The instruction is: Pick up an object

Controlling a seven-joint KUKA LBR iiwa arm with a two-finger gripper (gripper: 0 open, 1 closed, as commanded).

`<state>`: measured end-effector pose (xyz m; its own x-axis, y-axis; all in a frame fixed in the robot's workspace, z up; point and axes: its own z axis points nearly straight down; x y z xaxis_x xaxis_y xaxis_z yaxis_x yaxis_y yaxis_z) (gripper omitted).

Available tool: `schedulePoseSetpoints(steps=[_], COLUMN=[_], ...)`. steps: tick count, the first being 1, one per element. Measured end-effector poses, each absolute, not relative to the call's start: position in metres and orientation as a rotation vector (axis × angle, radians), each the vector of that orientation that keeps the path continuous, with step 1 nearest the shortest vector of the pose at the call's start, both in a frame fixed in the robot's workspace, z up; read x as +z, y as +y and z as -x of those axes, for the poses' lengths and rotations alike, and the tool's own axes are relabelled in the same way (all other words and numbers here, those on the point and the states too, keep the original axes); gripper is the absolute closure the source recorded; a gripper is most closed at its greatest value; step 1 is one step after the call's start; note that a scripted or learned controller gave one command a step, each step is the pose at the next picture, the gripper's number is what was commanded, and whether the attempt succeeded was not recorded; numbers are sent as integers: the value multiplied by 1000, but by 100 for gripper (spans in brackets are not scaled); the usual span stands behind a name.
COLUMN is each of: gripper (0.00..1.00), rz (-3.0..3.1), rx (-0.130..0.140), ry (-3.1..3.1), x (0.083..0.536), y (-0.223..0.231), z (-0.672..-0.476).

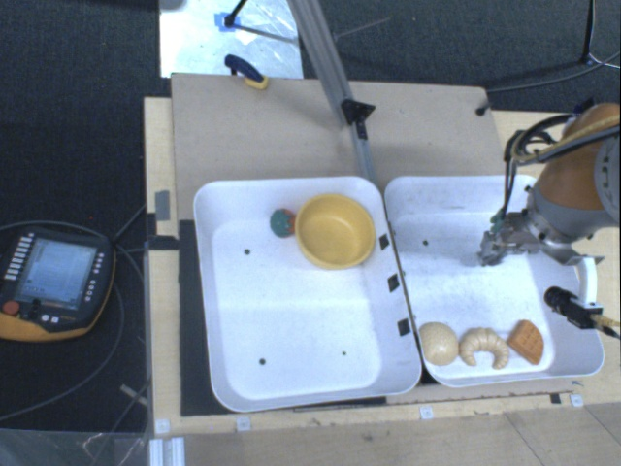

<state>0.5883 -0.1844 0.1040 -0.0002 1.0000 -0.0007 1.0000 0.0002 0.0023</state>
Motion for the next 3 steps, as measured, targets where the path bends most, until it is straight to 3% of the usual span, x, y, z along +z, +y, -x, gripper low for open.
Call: schedulePoseSetpoints(steps=[3], gripper=[100], rz=[-2217], rx=[4], ry=[2218], x=[249], y=[-202], z=[-593])
